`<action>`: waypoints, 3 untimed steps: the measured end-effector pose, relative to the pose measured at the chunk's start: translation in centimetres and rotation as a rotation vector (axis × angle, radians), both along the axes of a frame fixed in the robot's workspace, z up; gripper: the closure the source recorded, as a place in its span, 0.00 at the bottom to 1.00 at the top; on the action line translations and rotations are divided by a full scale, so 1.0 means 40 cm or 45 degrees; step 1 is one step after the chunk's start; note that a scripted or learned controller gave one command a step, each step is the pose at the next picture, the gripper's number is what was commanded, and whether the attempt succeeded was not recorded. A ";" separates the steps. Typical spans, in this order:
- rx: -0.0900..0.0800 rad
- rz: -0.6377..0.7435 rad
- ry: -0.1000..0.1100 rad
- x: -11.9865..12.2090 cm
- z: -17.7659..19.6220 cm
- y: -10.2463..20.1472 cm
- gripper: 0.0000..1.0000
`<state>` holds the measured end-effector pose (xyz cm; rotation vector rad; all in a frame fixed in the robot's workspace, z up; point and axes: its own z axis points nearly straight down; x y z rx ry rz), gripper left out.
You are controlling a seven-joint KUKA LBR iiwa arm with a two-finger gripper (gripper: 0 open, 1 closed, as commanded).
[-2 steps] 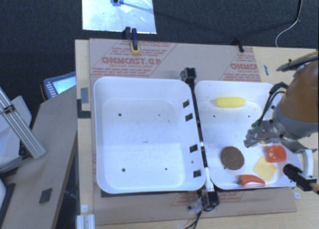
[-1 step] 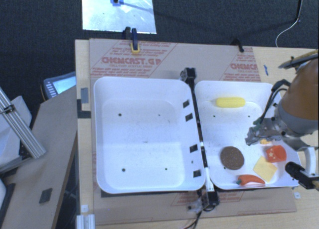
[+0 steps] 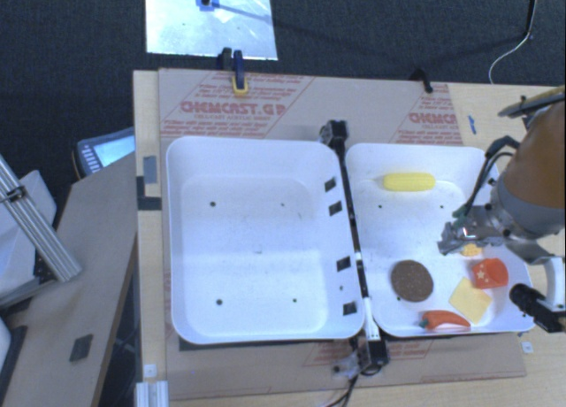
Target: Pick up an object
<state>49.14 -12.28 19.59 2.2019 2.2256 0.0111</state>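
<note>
Claw [image 3: 462, 239] is seen low over the right bin [image 3: 367, 219], toward that bin's right edge, hung from the grey arm [image 3: 531, 193] with its orange band, which enters from the right of the camera view. Whether the claw is open or closed cannot be told; nothing is seen gripped in it. A small orange-yellow piece [image 3: 471, 251] is noted just beneath the claw tip, partly hidden, contact not resolvable.

Right bin contents, as logged from the same view:
- yellow corn-shaped object [image 3: 409, 182], lying flat near the far edge, well apart from the claw.
- brown round disc [image 3: 412, 280], near the middle of the near half, toward the left wall.
- red-orange block [image 3: 489, 272], near the right edge, just beside the claw and nearer the viewer.
- pale yellow wedge [image 3: 470, 299], close to the near right corner, touching or nearly touching the red-orange block.
- orange carrot-like piece [image 3: 444, 319], lying along the near edge, just beside the wedge.

Left bin [image 3: 177, 219] is recorded beside the right one, the two joined along a black clipped seam [image 3: 347, 219]. Both bins are carried on a cardboard sheet [image 3: 292, 100] printed in red lettering, laid on the bench.
</note>
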 end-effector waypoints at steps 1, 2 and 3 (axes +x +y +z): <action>0.007 0.002 0.013 -0.009 0.025 0.180 1.00; 0.010 0.011 0.005 -0.010 0.222 0.510 1.00; 0.004 -0.001 0.010 -0.008 0.239 0.488 1.00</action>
